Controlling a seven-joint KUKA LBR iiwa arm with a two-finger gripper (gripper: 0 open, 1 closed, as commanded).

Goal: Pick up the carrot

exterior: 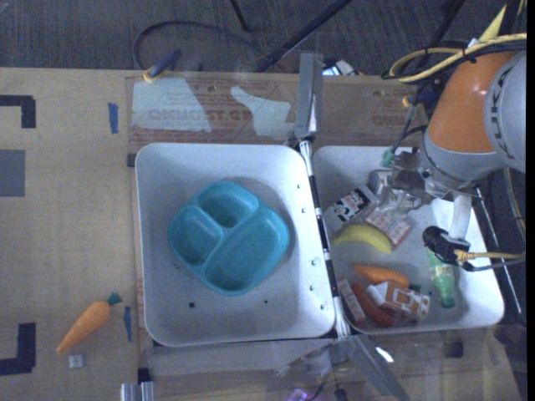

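Noting two white bins sitting side by side on the bench, left bin (159,307) and right bin (489,307) touching along a shared middle edge. Recording the carrot (84,325) as lying on the bare bench surface outside both bins, near the bench's front left corner, just beyond the left bin's front left corner, tilted with its green top pointing toward that bin. Finding a blue divided plate (229,236) sitting flat near the middle of the left bin. Observing the gripper (396,197) hanging over the rear half of the right bin, well apart from the carrot, with the arm's orange band (470,105) reaching in past that bin's rear right corner. Reporting the gripper's grip state as not being determinable from this angle, and seeing nothing being held. Noting a pale packet (389,225) lying directly beneath the gripper, a banana (364,238) lying just beside it toward the bin's left wall, and a black-and-white carton (349,206) lying behind the banana. Logging an orange tapered piece (380,274) lying toward the right bin's front edge, a red-and-white carton (403,300) just in front of it, and a green bottle (443,282) lying near the front right corner.
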